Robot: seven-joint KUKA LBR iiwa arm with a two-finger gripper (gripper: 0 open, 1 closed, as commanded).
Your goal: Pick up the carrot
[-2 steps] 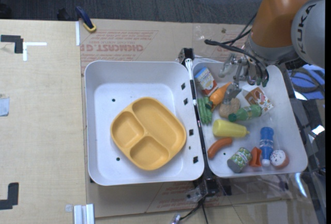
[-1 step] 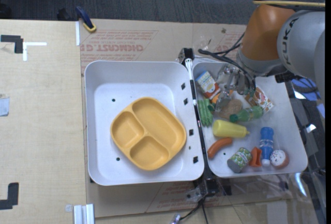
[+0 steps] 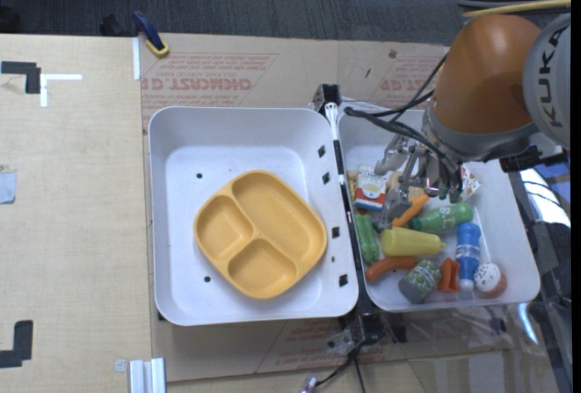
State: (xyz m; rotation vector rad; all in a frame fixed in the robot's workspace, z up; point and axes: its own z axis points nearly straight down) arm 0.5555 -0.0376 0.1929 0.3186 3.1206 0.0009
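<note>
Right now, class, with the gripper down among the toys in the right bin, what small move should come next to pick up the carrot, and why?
Probably a short descent, then close. The two-finger gripper sits right over the orange plastic carrot, crowded by the green bottle and yellow corn-shaped toy; no grasp is visible yet.

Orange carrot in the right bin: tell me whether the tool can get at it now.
Probably yes: the tool hangs right over the orange carrot with nothing covering it, though a green bottle and yellow piece crowd close.
</note>
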